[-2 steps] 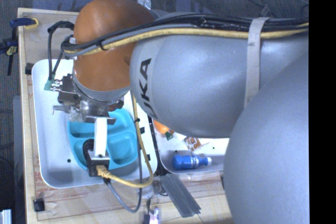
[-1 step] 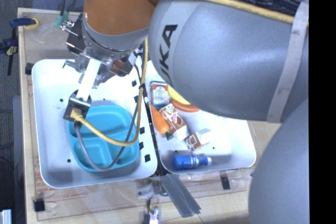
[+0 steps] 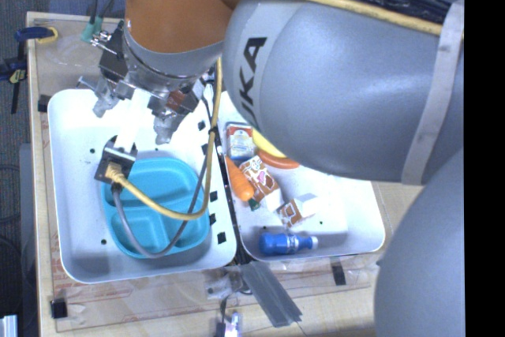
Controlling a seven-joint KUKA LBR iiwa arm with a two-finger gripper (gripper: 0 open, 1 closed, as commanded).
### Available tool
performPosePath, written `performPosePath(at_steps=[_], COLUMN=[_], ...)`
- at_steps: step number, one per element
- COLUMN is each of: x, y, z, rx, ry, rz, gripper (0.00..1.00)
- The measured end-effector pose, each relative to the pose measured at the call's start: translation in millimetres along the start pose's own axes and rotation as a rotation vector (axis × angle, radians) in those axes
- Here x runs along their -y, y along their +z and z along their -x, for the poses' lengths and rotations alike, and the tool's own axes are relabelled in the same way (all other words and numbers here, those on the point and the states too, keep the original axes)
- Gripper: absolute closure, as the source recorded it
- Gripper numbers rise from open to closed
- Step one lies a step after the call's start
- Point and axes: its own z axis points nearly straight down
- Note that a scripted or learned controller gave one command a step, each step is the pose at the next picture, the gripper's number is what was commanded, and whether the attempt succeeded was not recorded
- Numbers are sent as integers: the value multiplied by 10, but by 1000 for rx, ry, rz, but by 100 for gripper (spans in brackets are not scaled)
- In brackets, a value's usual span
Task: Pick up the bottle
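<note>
**A:** Where is your claw?

**B:** In the camera view my claw [image 3: 132,116] hangs over the far end of the left bin [image 3: 67,193], above the blue tray [image 3: 158,205]. The fingers [image 3: 163,128] stand apart and hold nothing.

**A:** And the bottle?

**B:** The bottle [image 3: 287,242] lies on its side near the front wall of the right bin [image 3: 371,229], well apart from me, just beside a small carton [image 3: 292,211].

**A:** What would make the grab go well?

**B:** I think I should cross the divider, come down over the bottle's middle with my fingers across its width, and keep clear of the carton and the carrot [image 3: 241,181].
</note>
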Motion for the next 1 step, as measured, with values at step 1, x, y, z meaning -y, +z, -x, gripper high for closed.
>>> performPosePath(at_steps=[1], x=[330], y=[-1], z=[187], rx=[1], ry=[-270], rz=[-1], gripper=[0])
